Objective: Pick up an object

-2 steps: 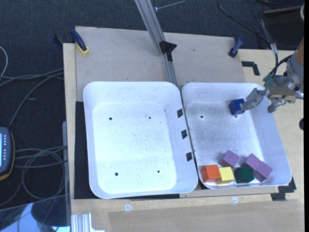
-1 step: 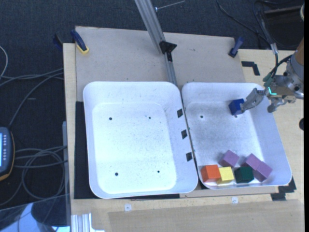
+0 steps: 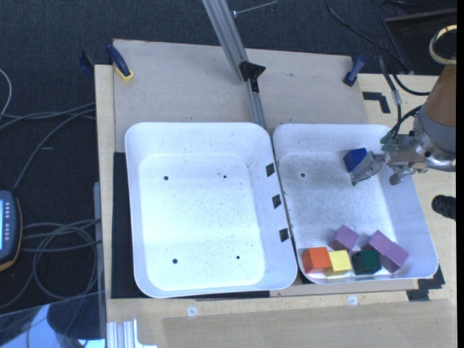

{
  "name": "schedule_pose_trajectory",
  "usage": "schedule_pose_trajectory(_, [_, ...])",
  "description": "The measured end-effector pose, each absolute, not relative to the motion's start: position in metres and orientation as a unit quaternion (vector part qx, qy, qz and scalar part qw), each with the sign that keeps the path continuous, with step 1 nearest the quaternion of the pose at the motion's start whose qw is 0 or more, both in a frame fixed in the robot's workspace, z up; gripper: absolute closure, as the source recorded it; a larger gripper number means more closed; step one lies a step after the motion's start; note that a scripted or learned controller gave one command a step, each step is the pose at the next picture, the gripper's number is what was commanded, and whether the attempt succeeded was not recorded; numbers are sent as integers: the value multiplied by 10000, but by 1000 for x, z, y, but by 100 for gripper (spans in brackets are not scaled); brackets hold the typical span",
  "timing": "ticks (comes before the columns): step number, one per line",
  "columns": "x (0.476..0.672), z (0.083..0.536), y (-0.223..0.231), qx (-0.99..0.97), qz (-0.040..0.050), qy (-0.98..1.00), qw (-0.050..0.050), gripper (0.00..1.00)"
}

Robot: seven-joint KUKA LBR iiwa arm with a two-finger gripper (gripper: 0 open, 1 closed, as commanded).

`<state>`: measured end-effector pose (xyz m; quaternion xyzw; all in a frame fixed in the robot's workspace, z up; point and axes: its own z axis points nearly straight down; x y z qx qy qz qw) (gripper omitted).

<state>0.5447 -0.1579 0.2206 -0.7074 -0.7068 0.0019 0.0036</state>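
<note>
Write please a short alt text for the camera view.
The gripper reaches from the right into the right bin, its fingers at a blue block. Orange, yellow, green and two purple blocks cluster in that bin's near corner; the left bin sits alongside.

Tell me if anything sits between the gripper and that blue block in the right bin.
Nothing visible does. The blue block lies right at the gripper, apart from the other blocks clustered at the right bin's near edge.

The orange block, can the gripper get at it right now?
Probably, but awkwardly: the orange block sits against the right bin's near wall with the yellow block touching it; above is free.
</note>
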Motion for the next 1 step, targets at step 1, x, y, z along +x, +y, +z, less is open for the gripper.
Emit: schedule_pose_trajectory(1, [540,173,-149,-7068,15,-7074,36,0])
